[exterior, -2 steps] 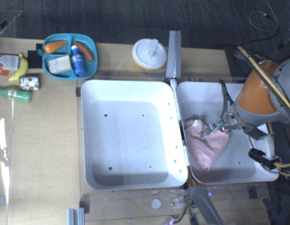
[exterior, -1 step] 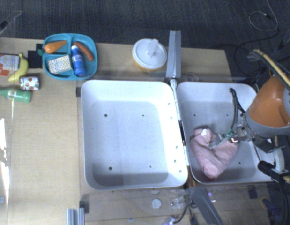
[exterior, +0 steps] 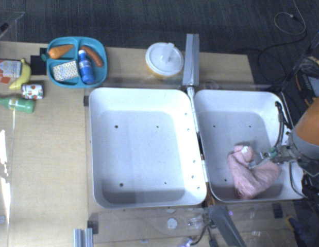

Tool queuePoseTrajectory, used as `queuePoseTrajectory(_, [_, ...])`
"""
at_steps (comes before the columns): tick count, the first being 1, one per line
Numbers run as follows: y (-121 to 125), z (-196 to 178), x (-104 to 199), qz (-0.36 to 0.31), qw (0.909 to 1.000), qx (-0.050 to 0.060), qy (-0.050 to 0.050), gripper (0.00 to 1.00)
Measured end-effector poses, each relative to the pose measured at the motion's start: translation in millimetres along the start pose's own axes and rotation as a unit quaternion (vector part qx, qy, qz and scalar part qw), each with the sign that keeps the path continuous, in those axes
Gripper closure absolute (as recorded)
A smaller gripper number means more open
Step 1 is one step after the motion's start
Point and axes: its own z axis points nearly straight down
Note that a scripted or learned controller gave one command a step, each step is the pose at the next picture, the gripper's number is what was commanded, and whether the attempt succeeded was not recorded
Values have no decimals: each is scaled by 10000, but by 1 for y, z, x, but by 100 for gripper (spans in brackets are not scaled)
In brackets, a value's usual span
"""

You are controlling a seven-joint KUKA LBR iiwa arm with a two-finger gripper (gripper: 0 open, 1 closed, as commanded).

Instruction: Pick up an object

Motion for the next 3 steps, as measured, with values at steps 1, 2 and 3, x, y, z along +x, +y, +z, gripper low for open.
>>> queuePoseTrajectory(1, [4, -12, 1, -12, 10000, -36, -1, 100])
queuePoseTrajectory(2, [94, -58, 32, 754, 9971, 71, 24, 100])
queuePoseTrajectory(3, [117, -73, 73, 576, 9983, 76, 28, 100])
